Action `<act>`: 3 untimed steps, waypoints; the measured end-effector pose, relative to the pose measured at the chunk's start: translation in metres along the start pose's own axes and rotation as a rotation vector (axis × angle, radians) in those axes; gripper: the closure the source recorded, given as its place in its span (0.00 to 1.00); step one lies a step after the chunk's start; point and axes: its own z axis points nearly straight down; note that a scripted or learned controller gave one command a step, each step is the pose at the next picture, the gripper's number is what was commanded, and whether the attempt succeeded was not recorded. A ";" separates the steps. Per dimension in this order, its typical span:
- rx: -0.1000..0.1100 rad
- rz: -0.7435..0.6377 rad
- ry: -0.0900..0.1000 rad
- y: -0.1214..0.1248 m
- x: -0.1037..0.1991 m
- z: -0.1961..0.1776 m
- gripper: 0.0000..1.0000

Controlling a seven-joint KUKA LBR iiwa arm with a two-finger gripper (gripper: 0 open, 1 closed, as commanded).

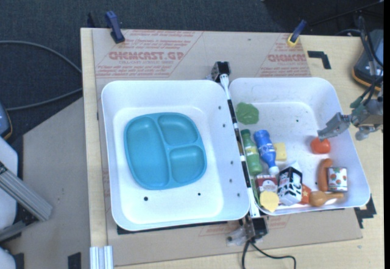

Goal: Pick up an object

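While the gripper (339, 125) hangs over the right bin (286, 88) near its right rim, just above a red tomato-like ball (321, 145), no object is seen between its fingers
Whether the fingers are spread or closed cannot be told. The right bin holds a cluster along its left and near sides: a green round piece (247, 113) at the far left, a green bottle (249, 153) and a blue bottle (265, 148) lying side by side with long axes running far to near, a yellow block (280, 152), a black-and-white carton (290, 184), a yellow round piece (269, 201), a sausage-like piece (323, 174) lying far to near and an orange piece (324, 198) stretched left to right. In the left bin (122, 201) a blue three-compartment tray (164, 150) is laid flat
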 end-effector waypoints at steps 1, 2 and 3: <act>0.002 0.001 0.001 -0.008 0.023 0.150 0.00; 0.003 0.000 0.002 0.003 0.062 0.193 0.00; -0.001 -0.001 0.000 0.128 0.027 0.192 0.00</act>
